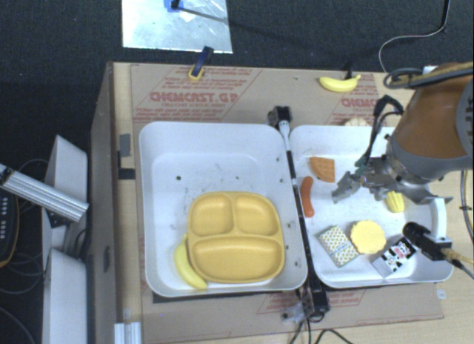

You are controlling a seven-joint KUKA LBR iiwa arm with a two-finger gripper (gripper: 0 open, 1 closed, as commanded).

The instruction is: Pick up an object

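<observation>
The right bin (pixel 348 133) holds an orange wedge (pixel 321 168), a red sausage (pixel 306 196), a checkered cracker (pixel 337 245), a round yellow piece (pixel 367 236), a black-and-white item (pixel 396 254) and a small yellow corn piece (pixel 395 202). My gripper (pixel 345 186) hangs over the middle of this bin, just right of the orange wedge and the sausage and above the cracker. Nothing shows between its tips. The arm's grey and orange body (pixel 433 131) covers the bin's right side.
The left bin (pixel 215 142) holds a yellow compartment plate (pixel 235 235) with a banana (pixel 187 265) at its lower left. Another banana (pixel 339 81) lies on the bench behind the right bin. A black divider (pixel 292 187) runs between the bins.
</observation>
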